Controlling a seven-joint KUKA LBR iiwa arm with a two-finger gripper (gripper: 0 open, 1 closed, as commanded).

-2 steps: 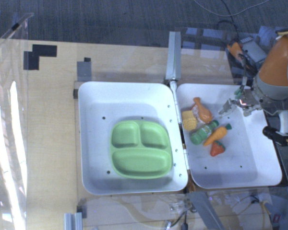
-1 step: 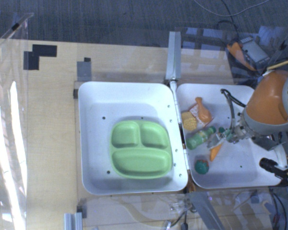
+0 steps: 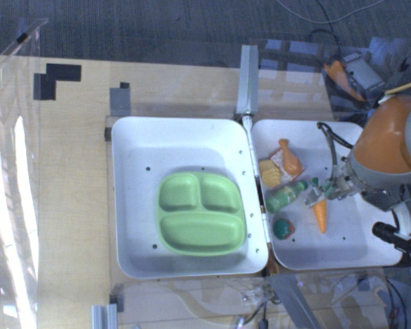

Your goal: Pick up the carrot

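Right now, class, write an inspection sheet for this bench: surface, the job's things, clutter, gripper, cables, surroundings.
Surface: wooden bench bearing a left bin and a right bin, both white and shallow.
Job's things: carrot lying in the right bin, tip pointing toward the bin's near edge.
Clutter: green divided plate in the left bin; in the right bin a chicken drumstick, corn cob, green bottle and a small green ball.
Gripper: gripper low over the carrot's thick end; grasp not clear.
Cables: black cable looping on the floor beyond the bench.
Surroundings: dark carpet; clear panel at left.
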